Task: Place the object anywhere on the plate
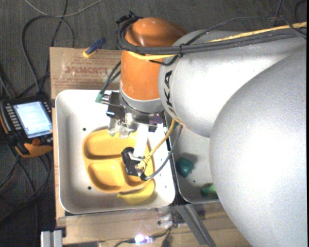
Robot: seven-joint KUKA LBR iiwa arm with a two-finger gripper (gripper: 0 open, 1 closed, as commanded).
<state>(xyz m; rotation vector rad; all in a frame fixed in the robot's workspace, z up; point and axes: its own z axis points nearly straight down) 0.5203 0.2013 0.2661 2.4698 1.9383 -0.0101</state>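
In the camera view: arm [144, 60] reaching into the left bin [67, 138], jaws low over the upper rim of the yellow plate [100, 148]. Impossible to tell whether open or closed. Green object [185, 166] lying in the right bin [190, 187], near a second green piece [208, 191], well apart from the plate. Seemingly, pick not yet done; next, need to cross over and close on the object.
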